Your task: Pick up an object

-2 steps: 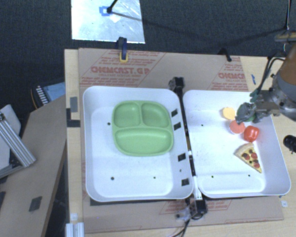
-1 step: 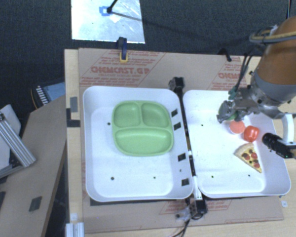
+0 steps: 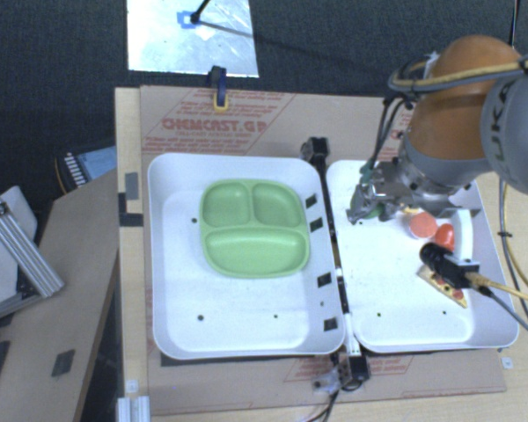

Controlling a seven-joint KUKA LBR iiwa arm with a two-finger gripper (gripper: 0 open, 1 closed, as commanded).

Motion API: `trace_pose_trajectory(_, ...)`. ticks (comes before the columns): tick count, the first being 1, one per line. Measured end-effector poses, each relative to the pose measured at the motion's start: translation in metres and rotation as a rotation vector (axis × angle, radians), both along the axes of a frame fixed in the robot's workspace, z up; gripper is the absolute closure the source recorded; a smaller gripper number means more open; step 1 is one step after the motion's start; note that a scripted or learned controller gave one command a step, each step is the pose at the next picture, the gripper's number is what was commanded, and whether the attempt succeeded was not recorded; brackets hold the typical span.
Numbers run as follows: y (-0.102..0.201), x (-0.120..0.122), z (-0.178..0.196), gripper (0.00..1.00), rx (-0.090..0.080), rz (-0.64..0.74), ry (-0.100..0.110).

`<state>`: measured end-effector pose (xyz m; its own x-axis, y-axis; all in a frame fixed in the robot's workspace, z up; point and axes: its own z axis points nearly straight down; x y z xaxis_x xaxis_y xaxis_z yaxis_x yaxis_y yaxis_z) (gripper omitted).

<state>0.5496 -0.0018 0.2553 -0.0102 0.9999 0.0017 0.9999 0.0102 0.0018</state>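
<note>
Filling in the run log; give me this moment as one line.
gripper: low over right bin, rear left | orange ball: in bin, apart | green plate: left bin | nothing visibly held

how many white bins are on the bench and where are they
2. The left bin holds a green divided plate. The right bin sits against it, under the gripper, holding small objects.

Your arm (image 3: 475, 104) comes in from the right and bends down over the right bin (image 3: 405, 323), its orange band sitting high above that bin's far edge. Below the band you see the grey wrist tilting toward the bin's far left corner. The gripper (image 3: 363, 207) hangs low over that corner, close to the bin's floor, beside the divider.
</note>
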Motion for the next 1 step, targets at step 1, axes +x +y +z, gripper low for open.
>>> trace_pose_trajectory(1,0.0607,-0.0067,-0.0082,1.00,-0.001,-0.002,0.000)
